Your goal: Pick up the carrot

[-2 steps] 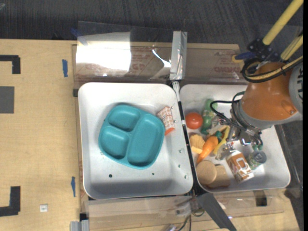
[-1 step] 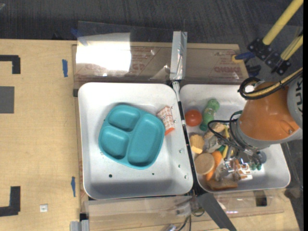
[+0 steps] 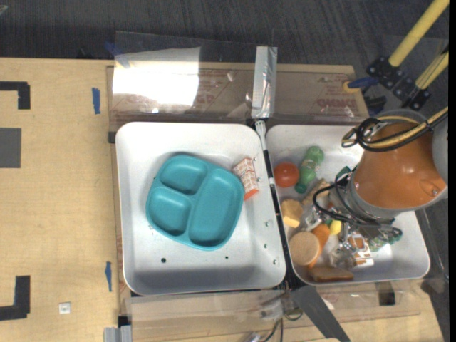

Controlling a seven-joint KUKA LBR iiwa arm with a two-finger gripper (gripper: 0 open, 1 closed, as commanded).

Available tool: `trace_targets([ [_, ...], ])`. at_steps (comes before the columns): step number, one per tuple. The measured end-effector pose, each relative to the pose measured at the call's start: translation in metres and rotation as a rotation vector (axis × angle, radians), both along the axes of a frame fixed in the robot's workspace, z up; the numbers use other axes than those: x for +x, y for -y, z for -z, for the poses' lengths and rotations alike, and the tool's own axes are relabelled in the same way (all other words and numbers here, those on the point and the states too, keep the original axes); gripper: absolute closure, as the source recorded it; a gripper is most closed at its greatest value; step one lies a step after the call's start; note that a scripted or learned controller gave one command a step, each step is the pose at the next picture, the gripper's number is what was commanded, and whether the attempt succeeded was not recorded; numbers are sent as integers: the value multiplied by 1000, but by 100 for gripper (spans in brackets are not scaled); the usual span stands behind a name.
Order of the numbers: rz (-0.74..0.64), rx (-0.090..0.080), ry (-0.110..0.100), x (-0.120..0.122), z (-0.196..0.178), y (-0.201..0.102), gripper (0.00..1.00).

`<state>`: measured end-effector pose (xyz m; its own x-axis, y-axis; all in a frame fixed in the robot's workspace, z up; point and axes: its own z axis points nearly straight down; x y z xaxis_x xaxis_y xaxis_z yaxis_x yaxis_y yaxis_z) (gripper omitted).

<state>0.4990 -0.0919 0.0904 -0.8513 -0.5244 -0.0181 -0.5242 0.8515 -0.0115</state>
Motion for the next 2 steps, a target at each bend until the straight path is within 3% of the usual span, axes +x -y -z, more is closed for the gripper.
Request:
trace_targets([
  [1,-126,-2,1,0,0,2,0],
  [2,-76,-1,-1,-4,0,2,0],
])
